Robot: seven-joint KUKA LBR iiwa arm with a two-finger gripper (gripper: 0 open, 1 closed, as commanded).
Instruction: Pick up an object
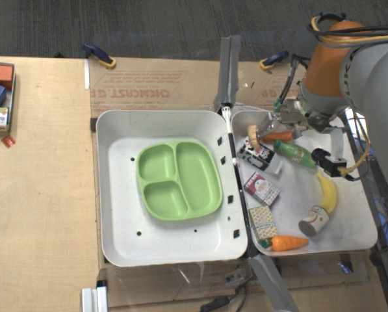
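While the claw (pixel 286 123) hangs over the far end of the right bin (pixel 356 239), I can't tell its state from here. The green bottle (pixel 295 153) lies just on its near side, long axis running down-right towards the banana (pixel 328 194).

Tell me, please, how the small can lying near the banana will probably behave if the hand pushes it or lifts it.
The small can lies on its side on the smooth floor of the right bin, so a push would probably roll it, perhaps against the banana beside it. Its round wall may slip between flat fingers. It looks rigid, probably light.
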